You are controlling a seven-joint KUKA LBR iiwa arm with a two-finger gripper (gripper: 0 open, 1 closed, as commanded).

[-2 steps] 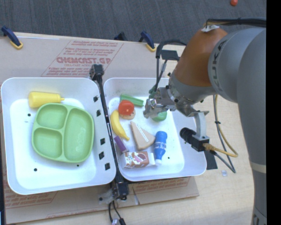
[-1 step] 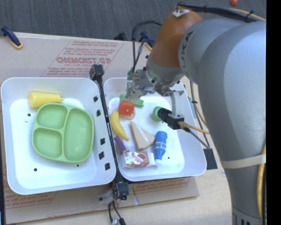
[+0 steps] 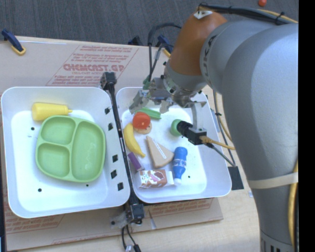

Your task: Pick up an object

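Here the gripper (image 3: 156, 100) hangs over the far edge of the right bin (image 3: 216, 178), at the end of the grey arm (image 3: 252, 88) with its orange band (image 3: 191, 35). Its two fingers stand apart, and nothing is visible between them; how far apart cannot be told exactly.

Position of candidate objects relative to the gripper:
- One tomato (image 3: 141, 121) — red, just beside the fingertips, on their near side.
- One green stick-shaped piece (image 3: 149, 113) — between the tomato and the fingertips; whether it touches them cannot be told.
- One green cylinder (image 3: 176, 126) — near the gripper, toward the bin's right edge, partly behind a black fitting.

Remaining contents of the right bin, one of each:
- Banana (image 3: 132, 139), along the left edge.
- Purple piece (image 3: 133, 160), just below the banana.
- Wedge-shaped slice (image 3: 158, 153), at the centre.
- Blue bottle (image 3: 179, 161), beside the slice.
- Red-and-white packet (image 3: 155, 178), at the near edge.

Left bin (image 3: 16, 193) — two items: one green divided plate (image 3: 71, 148) with three compartments at the centre, and one yellow bottle (image 3: 50, 110) lying toward the far left corner, touching the plate's rim.
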